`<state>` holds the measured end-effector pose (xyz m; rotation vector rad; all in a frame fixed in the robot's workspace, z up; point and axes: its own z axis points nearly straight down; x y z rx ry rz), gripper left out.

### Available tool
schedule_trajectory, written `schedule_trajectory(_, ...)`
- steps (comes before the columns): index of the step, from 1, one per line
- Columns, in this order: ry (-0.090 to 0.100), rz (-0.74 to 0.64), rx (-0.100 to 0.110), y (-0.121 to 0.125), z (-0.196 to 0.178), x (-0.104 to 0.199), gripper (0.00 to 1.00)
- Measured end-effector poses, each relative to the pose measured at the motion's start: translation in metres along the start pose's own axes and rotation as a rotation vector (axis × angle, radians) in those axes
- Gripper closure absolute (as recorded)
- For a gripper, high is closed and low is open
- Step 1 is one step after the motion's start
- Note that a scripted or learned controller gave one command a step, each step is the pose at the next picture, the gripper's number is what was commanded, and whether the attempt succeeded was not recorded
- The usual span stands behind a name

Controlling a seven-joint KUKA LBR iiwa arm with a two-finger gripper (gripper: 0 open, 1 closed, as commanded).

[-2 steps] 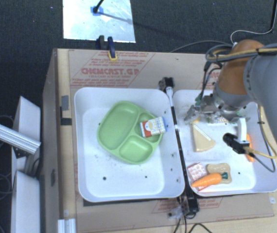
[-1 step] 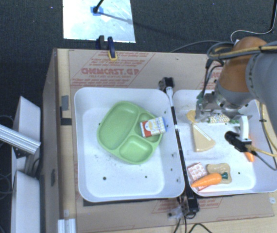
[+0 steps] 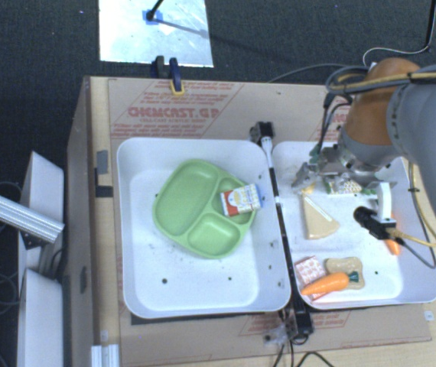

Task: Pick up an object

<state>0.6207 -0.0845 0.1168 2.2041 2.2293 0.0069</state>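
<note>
Camera view: one green plate, one carrot, two bins.

bench with brown printed sheet bears two white bins: left bin, right bin, side by side.

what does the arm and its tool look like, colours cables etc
The arm is a thick, rounded grey body with an orange band above the wrist. Thin dark cables loop around that band. The tool below it is a small cluster of grey metal and dark parts, too cluttered to make out finer detail.
</note>
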Motion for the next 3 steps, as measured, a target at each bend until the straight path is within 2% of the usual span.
schedule_trajectory(1, 0.001, 0.010, 0.008, -0.064, 0.032, -0.024, 0.00)
schedule_trajectory(2, 0.001, 0.009, 0.005, -0.063, 0.022, -0.023, 1.00)
schedule_trajectory(3, 0.002, 0.008, 0.004, -0.112, -0.107, 0.026, 1.00)
